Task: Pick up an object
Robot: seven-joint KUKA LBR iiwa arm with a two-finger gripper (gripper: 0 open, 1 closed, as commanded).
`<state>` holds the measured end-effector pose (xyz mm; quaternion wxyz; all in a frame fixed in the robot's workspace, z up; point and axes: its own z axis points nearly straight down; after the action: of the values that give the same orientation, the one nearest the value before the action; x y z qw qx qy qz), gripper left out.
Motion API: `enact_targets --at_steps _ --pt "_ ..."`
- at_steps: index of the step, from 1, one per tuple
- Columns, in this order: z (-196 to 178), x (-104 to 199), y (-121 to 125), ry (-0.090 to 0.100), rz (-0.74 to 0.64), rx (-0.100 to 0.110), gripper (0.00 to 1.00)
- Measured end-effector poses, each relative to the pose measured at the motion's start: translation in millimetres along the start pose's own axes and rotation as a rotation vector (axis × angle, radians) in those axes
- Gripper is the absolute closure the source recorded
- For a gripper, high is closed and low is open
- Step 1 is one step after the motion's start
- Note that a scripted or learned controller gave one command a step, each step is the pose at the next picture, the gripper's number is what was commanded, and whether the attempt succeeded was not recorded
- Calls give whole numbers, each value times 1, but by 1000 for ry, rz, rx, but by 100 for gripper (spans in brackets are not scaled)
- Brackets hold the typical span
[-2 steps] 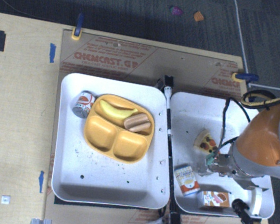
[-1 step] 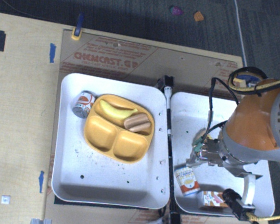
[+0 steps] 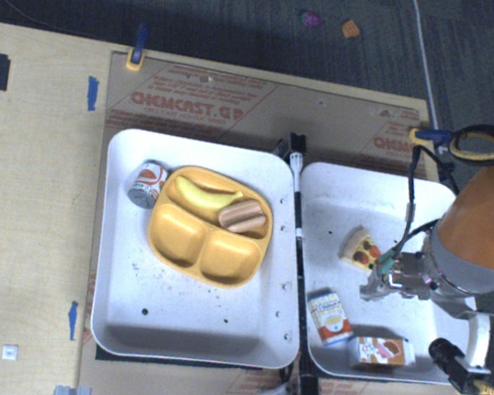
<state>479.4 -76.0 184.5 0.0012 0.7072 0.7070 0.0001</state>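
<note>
In right bin [image 3: 358,200], pizza slice [image 3: 362,248] beside pincer [image 3: 378,283]

Glossy yellow plastic tray [image 3: 204,248] — smooth white bins [image 3: 117,311] — matt cardboard [image 3: 243,108] beneath.
</note>
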Motion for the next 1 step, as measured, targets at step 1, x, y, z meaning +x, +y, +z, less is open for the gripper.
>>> enact_targets --at_steps 1 --pt "0 0 0 0 0 0 0"
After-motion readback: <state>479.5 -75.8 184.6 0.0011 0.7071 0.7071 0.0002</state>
